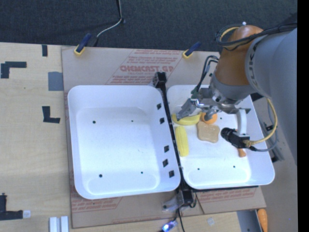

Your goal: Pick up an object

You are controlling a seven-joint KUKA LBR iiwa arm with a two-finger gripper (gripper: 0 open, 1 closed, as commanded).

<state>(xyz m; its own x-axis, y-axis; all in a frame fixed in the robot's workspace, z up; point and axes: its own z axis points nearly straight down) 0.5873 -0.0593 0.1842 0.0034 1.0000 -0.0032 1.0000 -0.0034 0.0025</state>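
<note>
The right bin (251, 175) holds several toy foods. A yellow corn cob (182, 141) lies along its left wall. Just above the cob is a curved yellow piece (189, 121). A tan bread-like piece (208, 133) lies mid-bin, with a small orange piece (210, 116) right above it. Another small orange piece (242, 152) lies further right. My gripper (199, 112) hangs low over the upper left of this bin, open, one finger (185, 111) by the curved yellow piece and the other by the orange piece. Nothing is gripped.
The left bin (77, 144) sits beside the right one, with a black divider strip (166, 129) between them. The grey arm and its cables (263, 129) cover the right bin's upper right. Clamps (82, 44) hold the cardboard base at the back.
</note>
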